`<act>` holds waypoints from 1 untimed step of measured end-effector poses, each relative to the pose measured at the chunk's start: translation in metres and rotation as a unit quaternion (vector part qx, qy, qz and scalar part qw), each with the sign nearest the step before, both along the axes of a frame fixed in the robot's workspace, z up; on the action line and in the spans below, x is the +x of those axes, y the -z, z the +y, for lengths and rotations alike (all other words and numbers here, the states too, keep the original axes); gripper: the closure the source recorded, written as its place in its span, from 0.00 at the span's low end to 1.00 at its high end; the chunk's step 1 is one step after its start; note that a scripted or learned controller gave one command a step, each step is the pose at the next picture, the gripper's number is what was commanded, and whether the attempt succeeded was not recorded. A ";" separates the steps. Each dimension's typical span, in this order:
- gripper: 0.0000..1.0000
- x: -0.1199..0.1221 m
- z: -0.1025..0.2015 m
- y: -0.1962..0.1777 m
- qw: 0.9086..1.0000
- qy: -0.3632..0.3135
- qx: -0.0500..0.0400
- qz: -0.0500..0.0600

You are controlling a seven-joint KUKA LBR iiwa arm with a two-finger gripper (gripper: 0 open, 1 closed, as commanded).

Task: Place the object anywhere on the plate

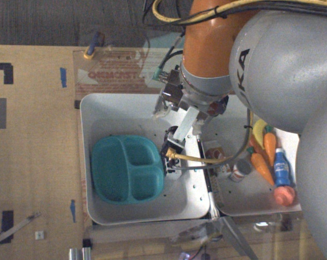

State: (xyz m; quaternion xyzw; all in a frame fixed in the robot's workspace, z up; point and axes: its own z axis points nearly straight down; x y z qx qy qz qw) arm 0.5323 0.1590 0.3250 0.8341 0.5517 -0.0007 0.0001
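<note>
On tan bench [33, 145], white bin [89, 118] holds teal plate [128, 168]; dark floor [55, 10] beyond; arm [217, 42] grip, clenched or released, cannot tell.

Carrot [269, 145] beside blue bottle [281, 169]

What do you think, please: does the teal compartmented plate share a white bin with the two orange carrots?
No: in the camera view the teal compartmented plate sits in the left white bin, the two orange carrots in the right bin.
</note>
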 end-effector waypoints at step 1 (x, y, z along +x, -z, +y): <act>0.00 -0.029 0.039 0.018 1.000 -0.013 0.000 0.002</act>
